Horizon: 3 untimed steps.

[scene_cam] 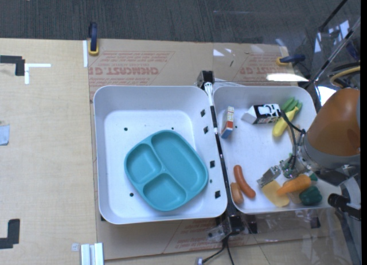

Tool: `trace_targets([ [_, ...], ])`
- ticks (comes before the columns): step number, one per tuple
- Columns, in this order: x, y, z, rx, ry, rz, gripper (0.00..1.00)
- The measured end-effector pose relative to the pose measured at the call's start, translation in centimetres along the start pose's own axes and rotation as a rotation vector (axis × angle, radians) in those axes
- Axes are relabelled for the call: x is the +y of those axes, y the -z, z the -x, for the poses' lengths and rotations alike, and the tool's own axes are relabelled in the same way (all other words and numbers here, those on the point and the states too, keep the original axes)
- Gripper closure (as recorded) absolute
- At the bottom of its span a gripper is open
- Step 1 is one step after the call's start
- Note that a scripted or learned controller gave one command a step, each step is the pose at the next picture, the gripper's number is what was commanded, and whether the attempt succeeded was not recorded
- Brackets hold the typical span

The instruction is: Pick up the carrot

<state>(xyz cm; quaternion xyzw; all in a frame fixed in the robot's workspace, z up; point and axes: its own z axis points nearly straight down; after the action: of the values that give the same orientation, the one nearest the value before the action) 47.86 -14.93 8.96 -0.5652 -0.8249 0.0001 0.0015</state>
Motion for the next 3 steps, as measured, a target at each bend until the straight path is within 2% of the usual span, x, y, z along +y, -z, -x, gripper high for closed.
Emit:
trace_targets([
  [1,0.14,0.71,0.12,-0.001,-0.007,0.001,1.00],
  [2,0.14,0.71,0.12,-0.001,-0.007,0.001,0.00],
  [3,0.28,1.40,0.24,-0.001,-0.014,0.002,1.00],
])
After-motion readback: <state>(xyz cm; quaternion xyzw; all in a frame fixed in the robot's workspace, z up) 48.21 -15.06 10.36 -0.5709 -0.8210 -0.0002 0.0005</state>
